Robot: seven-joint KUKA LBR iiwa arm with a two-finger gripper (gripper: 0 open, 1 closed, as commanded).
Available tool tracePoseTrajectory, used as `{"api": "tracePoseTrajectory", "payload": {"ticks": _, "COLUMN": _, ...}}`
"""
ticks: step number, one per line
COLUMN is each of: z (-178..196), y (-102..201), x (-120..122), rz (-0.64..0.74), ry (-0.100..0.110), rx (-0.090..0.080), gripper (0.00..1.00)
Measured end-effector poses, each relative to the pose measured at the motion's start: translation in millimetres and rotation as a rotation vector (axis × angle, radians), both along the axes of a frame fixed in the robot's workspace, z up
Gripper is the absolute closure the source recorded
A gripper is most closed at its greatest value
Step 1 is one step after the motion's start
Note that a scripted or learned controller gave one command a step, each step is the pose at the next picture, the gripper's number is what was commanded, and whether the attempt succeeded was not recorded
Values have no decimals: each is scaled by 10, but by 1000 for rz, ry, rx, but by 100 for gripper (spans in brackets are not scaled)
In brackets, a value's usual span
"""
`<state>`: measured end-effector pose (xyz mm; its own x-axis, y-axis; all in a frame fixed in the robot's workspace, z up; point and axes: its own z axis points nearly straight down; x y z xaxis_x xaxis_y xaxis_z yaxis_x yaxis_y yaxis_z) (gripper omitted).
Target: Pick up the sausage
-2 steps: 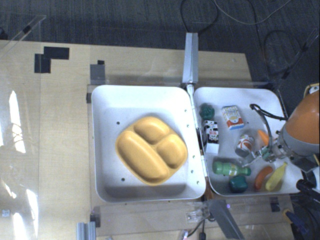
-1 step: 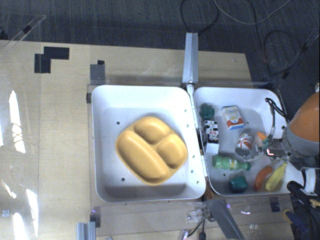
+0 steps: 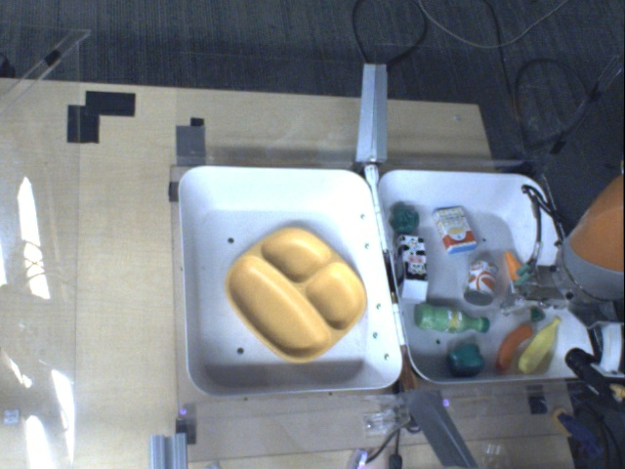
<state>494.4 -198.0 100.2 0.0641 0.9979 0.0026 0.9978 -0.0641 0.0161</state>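
In the near corner of the right bin [image 3: 430, 364], the sausage [image 3: 514, 348], a long orange-red piece, lies just beside a yellow banana [image 3: 540, 346], with a dark green lump [image 3: 467, 360] to their left. Behind them lies a green bottle [image 3: 449, 318]. The pincer [image 3: 528, 291] hangs above the bin's right side, near the sausage but apart from it; I cannot tell if it is apart or together. The left bin [image 3: 210, 262] on the worktop [image 3: 107, 291] holds a big yellow bread-like shape [image 3: 296, 291].

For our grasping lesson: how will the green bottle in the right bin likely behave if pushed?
The bottle lies on its side and looks round, so it may well roll. Its smooth, toy-like surface suggests stiff plastic, perhaps slippery. It is small, so probably light.
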Motion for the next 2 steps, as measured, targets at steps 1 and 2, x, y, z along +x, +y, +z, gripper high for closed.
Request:
{"api": "tracePoseTrajectory", "payload": {"ticks": 1, "z": -101, "y": -30, "x": 58, "rz": -8, "ry": 10, "rx": -3, "gripper": 100}}
{"api": "tracePoseTrajectory", "payload": {"ticks": 2, "z": -92, "y": 80, "x": 93, "rz": 5, "ry": 11, "rx": 14, "gripper": 0}}
